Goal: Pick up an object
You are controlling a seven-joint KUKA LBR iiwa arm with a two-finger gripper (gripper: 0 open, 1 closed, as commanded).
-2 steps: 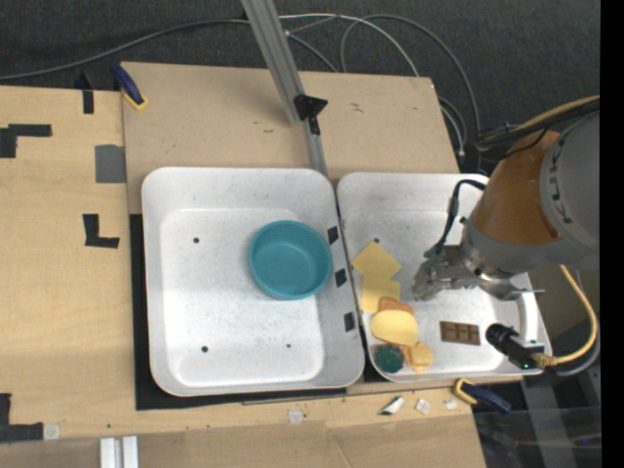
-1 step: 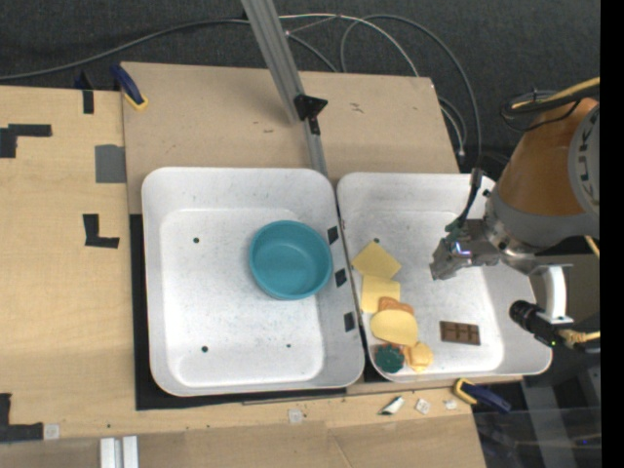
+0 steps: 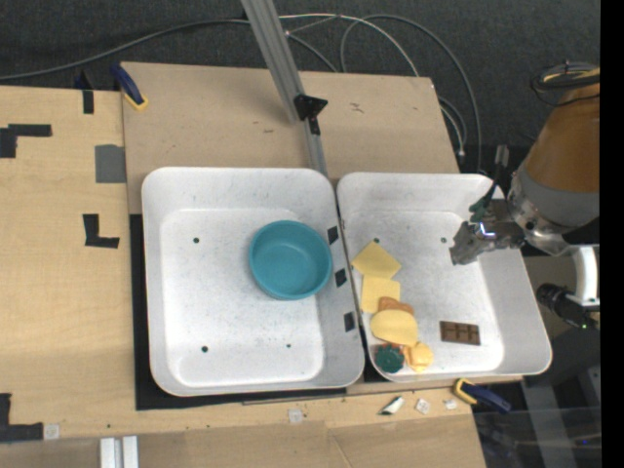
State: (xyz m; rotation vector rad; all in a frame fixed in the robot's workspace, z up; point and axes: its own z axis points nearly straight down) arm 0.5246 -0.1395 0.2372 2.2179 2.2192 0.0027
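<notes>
1. white bins: two, side by side, left bin (image 3: 175, 261) and right bin (image 3: 507, 300).
2. blue bowl (image 3: 290, 259): one, in the left bin.
3. yellow and orange pieces (image 3: 386, 300): several, clustered; exact count unclear.
4. small teal item (image 3: 389, 359): one.
5. brown chocolate-like bar (image 3: 459, 333): one.
6. gripper (image 3: 471, 243): one.

Cables (image 3: 390, 27), blue clamps (image 3: 130, 86), black tape marks (image 3: 96, 230)
</notes>
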